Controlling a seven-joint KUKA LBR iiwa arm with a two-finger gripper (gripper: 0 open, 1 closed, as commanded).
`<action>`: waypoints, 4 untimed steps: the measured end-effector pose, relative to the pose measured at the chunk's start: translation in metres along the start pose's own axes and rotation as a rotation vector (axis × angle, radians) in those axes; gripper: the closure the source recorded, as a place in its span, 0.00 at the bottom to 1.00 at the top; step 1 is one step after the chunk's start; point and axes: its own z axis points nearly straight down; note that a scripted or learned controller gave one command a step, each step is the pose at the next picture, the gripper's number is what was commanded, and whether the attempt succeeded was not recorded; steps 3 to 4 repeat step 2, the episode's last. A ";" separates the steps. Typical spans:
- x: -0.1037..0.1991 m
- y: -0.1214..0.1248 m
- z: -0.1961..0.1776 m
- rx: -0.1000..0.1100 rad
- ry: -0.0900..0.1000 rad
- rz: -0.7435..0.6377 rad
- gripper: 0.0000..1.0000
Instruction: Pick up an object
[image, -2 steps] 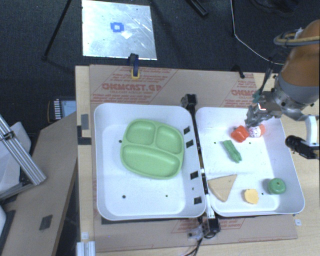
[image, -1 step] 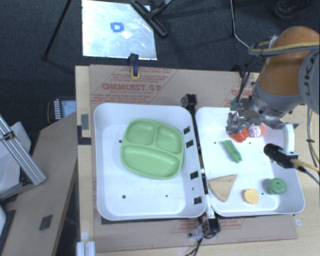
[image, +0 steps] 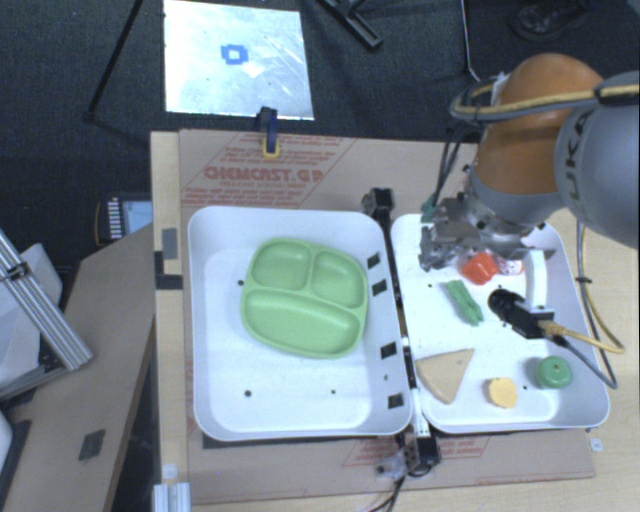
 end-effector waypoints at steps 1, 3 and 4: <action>0.053 -0.009 -0.002 0.001 0.001 -0.002 1.00; 0.103 -0.023 0.001 0.002 0.001 -0.001 1.00; 0.103 -0.023 0.001 0.002 0.001 -0.001 1.00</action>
